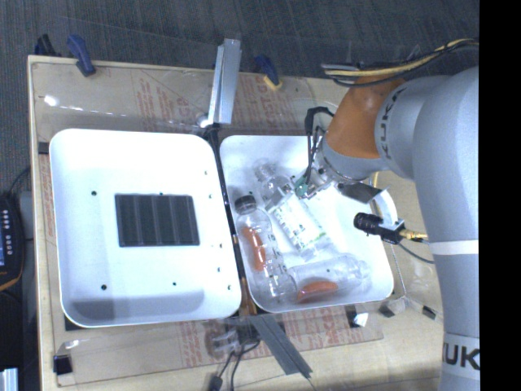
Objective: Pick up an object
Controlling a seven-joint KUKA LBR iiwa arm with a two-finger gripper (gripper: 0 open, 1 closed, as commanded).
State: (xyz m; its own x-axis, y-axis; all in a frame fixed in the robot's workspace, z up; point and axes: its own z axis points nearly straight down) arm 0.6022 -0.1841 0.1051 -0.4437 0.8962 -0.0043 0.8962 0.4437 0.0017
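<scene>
Here the grey arm (431, 137) comes in from the right side of the bench (122, 104) and bends over the right bin (374, 287), its orange band (358, 125) sitting above the bin's far right corner. From the band the wrist slants down and to the left, so the gripper (285, 192) is low inside the bin, near the middle of its upper half. It is buried among clear plastic, and I cannot tell from here whether it is parted, closed, or gripping anything.

The things to be picked up all lie in that right bin. A clear packet with green print (299, 228) lies just beside and below the gripper, tilted on a diagonal. To its left a clear bottle with a dark cap (247, 204) lies near the bin's left wall, and below that is an orange tube-shaped item (256, 247). Along the near edge a clear plastic bottle (326, 277) lies on its side with something orange-red inside or under it.

The left bin (73, 218) holds a dark ribbed rectangle (157, 219) lying flat at its centre. Blue clamps (81, 55) grip the bench's far edge.
</scene>
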